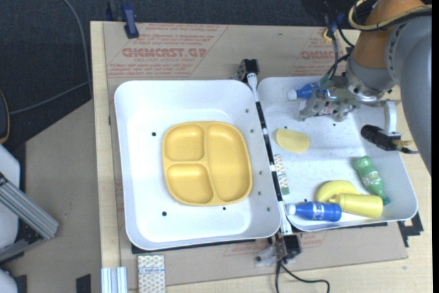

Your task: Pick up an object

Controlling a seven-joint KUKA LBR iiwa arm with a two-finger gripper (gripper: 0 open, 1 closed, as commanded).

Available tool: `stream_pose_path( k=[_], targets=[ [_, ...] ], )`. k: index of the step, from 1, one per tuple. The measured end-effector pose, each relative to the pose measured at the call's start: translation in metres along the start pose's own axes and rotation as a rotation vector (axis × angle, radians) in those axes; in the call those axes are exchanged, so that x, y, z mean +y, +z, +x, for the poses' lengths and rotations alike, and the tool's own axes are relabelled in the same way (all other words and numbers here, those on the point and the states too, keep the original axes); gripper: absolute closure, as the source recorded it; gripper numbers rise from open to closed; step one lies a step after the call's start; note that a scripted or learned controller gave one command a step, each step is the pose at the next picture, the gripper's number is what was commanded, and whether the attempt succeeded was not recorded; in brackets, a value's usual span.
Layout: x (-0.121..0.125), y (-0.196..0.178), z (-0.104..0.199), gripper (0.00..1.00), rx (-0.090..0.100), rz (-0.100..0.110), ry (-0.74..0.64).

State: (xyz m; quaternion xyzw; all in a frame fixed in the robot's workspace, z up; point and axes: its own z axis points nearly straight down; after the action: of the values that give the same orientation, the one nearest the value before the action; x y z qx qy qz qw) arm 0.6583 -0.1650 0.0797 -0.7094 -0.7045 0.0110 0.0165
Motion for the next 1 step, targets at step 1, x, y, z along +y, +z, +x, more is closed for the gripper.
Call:
stream_pose_path(
  k=[1],
  targets=[
    [0.0047, -0.0471, -0.0319, 0.0, -0.007, -0.031, -0.005]
  ],
)
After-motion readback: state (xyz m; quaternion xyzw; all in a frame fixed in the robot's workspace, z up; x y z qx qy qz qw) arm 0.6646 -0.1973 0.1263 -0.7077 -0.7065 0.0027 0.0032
